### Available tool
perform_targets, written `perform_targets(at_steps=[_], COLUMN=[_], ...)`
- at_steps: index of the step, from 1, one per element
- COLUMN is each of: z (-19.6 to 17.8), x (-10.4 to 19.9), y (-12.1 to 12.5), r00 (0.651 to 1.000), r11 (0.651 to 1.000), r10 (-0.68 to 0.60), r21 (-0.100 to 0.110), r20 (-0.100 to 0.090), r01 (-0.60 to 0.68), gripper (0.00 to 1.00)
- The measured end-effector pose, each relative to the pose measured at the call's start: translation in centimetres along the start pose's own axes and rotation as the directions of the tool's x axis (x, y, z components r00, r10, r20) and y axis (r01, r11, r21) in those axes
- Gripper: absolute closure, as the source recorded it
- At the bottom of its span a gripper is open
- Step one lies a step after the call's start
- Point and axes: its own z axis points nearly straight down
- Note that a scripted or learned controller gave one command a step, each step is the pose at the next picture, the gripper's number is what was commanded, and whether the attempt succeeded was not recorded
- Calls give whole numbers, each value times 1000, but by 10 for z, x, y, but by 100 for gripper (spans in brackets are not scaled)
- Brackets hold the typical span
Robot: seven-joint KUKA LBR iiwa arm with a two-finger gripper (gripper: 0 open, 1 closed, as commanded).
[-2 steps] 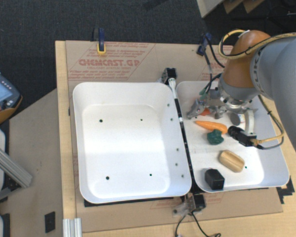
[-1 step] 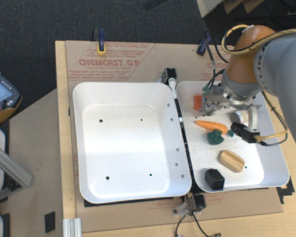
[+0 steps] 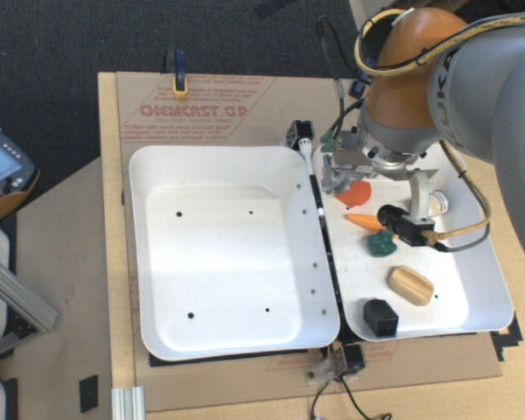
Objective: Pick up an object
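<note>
My gripper [image 3: 341, 175] hangs low over the back left of the right bin [image 3: 481, 300], close to the divider between the bins. A red-orange lump [image 3: 359, 192] lies right beside it, partly under the wrist. Just in front lie an orange carrot-shaped piece [image 3: 362, 221] and a dark green lump [image 3: 382, 244]. Nearer the front of that bin are a tan wooden block [image 3: 411, 285] and a black block [image 3: 380, 317]. A small white round thing [image 3: 437, 204] lies at the right, partly hidden by the arm.
The left bin [image 3: 149, 234] stands alongside, sharing a middle rim with the right bin. Both rest on a cardboard sheet [image 3: 201, 103] with a blue clamp [image 3: 180, 70] at its back edge. The arm's bulk covers the back right corner.
</note>
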Motion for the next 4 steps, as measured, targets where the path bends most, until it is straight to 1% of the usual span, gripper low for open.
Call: perform_targets(at_steps=[1, 2, 3, 4], z=[-20, -108, -120, -186], x=[12, 39, 41, 90], y=[-48, -50, -123, -121], r00=[1000, 1000, 1000, 1000], r11=[1000, 1000, 1000, 1000], r10=[9, 6, 9, 4], r21=[14, -1, 15, 2], r20=[3, 3, 3, 2], r01=[-9, -6, -9, -4], gripper=[100, 100, 100, 100])
